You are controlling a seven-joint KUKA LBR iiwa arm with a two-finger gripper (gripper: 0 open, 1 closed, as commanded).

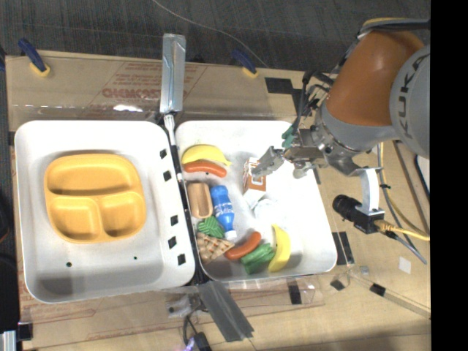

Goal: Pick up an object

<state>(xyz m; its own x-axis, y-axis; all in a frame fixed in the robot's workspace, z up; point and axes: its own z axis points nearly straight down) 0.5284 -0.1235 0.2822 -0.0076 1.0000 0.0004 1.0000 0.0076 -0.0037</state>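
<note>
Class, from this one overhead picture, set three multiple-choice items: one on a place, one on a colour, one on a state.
1. Where does the yellow tray lie?
A. left bin
B. right bin
C. the bench

2. What colour is the bottle?
A. red
B. blue
C. black

3. How does the tray sit?
A. flat, hollows up
B. on its edge
C. upside down

Answers: 1 A, it lies in the left bin. 2 B, its body is blue with a white label. 3 A, its three hollows face the camera.
</note>
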